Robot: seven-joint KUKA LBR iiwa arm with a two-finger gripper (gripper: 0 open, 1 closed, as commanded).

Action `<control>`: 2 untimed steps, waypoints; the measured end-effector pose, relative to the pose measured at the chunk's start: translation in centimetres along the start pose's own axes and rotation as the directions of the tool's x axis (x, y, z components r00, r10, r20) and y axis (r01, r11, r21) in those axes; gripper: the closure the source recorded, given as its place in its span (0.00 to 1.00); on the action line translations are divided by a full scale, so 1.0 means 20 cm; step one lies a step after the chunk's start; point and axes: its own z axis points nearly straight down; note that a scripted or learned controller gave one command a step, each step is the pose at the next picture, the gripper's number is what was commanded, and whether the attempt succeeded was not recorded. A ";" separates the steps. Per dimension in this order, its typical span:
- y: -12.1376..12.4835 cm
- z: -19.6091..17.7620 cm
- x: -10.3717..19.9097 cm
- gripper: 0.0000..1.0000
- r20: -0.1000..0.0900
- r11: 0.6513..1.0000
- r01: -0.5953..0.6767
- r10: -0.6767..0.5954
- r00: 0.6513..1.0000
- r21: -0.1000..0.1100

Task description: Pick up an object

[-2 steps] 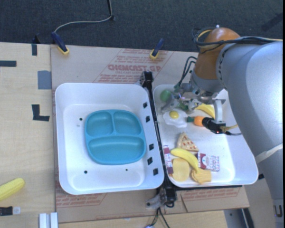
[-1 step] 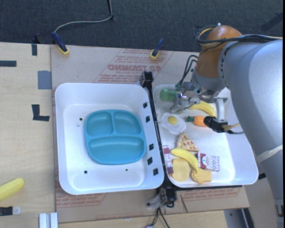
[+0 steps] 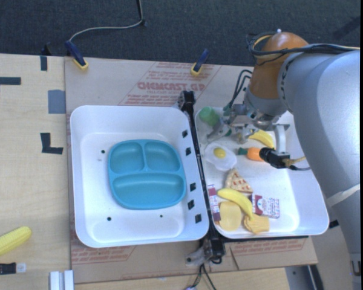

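Camera view: the arm (image 3: pixel 327 95) reaches over the right bin (image 3: pixel 308 216) on the desk (image 3: pixel 24 180). The left bin (image 3: pixel 85 162) holds a blue plate (image 3: pixel 147 174). The claw (image 3: pixel 239 124) hangs low at the right bin's far end, near a green toy (image 3: pixel 209 115); how far open it is I cannot tell. Nearer lie a fried egg (image 3: pixel 219 154), a carrot (image 3: pixel 253 153), a waffle (image 3: pixel 237 180) and a banana (image 3: pixel 235 197).

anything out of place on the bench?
Yes: a toy corn cob lies on the bare bench at the lower left, outside both bins. The other toy food sits in the right bin.
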 end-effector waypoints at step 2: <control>0.02 -0.44 -0.19 0.00 0.001 0.999 -0.004 0.004 1.000 -0.033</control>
